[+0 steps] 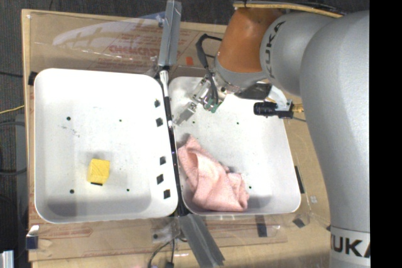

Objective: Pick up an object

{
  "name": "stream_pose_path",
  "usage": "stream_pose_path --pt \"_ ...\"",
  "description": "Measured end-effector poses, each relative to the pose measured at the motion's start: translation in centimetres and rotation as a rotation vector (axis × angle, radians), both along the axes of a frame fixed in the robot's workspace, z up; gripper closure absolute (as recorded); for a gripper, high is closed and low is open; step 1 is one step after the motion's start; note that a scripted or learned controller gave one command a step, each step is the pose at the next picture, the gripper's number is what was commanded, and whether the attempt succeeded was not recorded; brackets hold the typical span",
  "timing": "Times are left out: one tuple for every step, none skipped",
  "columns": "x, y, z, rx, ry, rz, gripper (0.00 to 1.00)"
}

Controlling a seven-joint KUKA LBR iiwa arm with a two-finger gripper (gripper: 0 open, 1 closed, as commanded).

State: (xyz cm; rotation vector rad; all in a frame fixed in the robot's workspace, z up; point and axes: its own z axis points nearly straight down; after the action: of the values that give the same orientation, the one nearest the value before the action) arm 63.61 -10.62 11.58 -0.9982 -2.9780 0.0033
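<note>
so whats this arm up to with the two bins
A grey KUKA arm reaches in from the right and has its gripper low over the upper left corner of the right bin, by the divider. Nothing shows between its fingers. A crumpled pink cloth lies at that bin's lower left, apart from the gripper. A small yellow block sits in the left bin. No pickup has happened yet.

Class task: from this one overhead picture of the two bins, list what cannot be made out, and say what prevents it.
- Gripper: too small and blurred to judge its state.
- Right bin: far corner hidden by the arm.
- Pink cloth: anything beneath it hidden by its folds.
</note>
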Motion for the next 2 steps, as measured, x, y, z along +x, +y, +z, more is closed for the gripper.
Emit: stream_pose_path --pt "-0.17 -0.08 -1.07 -0.01 -0.02 0.014 0.0" --pt "0.68 -0.09 -1.33 -0.013 0.003 -0.028 0.0"
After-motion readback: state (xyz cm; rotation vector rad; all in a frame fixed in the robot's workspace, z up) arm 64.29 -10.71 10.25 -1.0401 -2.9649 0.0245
